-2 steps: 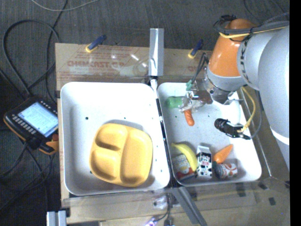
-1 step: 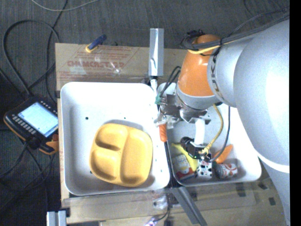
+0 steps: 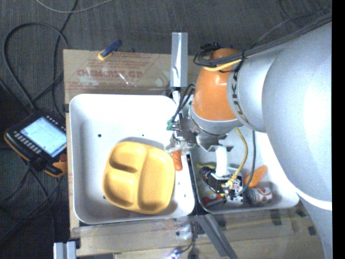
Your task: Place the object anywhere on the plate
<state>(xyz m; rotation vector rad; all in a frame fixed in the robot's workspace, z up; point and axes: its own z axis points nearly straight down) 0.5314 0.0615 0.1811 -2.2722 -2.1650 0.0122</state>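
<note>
Camera view: my gripper [image 3: 178,151] at yellow divided plate [image 3: 140,177] right rim; grip state unclear, left bin [image 3: 86,144] roomy.

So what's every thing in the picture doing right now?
Plate: yellow, three sections, flat in the left bin.
Left bin: holds the plate.
Carrot piece: orange, at the plate's right edge, just under the gripper.
Gripper: low over the bin divider.
Right bin: holds a jumble of small objects.
Handheld screen: lit, on the floor.
</note>
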